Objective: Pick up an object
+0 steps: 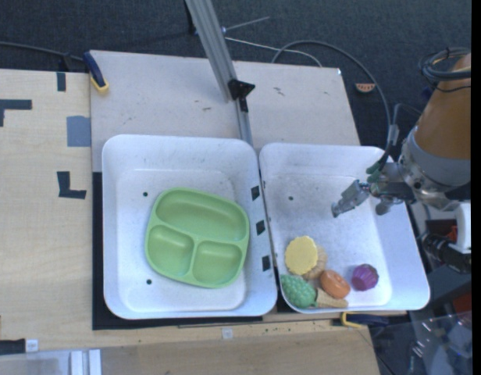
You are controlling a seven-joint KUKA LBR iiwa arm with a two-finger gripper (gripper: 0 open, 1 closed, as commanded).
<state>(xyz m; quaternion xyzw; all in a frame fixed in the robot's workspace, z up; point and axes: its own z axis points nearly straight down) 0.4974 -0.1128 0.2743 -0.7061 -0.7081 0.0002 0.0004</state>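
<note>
1. Camera view: the gripper [348, 200] hangs over the right bin [303, 166], near its middle; whether it is open or shut I cannot tell.
2. Toy foods lie apart from it: yellow piece [301, 254] at seven o'clock, purple piece [365, 276] at six.

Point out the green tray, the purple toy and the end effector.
green tray [197, 238]: camera view, on the ridge where its three compartments meet.
purple toy [365, 276]: camera view, on the middle of its rounded top.
end effector [340, 206]: camera view, at its fingertips, above the right bin.
</note>
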